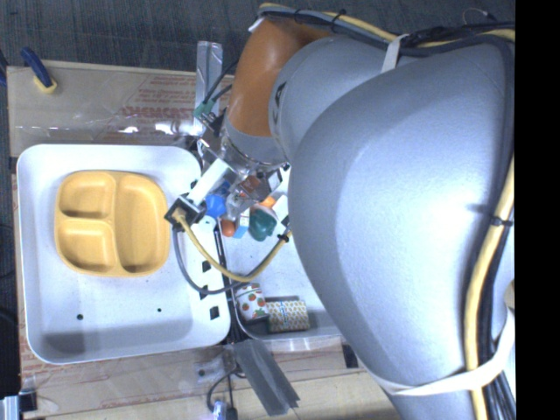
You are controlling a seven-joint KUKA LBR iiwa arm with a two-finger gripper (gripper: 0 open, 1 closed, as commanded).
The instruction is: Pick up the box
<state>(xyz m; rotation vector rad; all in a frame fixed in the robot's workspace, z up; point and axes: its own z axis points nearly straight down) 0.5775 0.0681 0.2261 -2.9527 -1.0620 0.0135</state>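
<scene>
Left bin (pixel 35 234): one, shallow white plastic, smooth, rounded corners; two small dark specks on its floor.
Divided plate (pixel 112 222): one, yellow, matte, rounded-square, three compartments; lies in the left bin's upper half.
Gripper (pixel 229 201): one, black and white parts with a yellow cable looping below it, over the wall between the bins; open or closed cannot be told, and nothing is seen held.
Small objects (pixel 249 217): blue, orange and teal pieces bunched just beside the gripper; count unclear, shapes hard to make out.
Box (pixel 272 312): one, small, patterned carton, lying flat in the right bin near its front edge, below the gripper and apart from it.
Right bin (pixel 262 274): one, white; mostly hidden by the arm.
Arm (pixel 402 217): one, smooth grey shell, orange band.
</scene>
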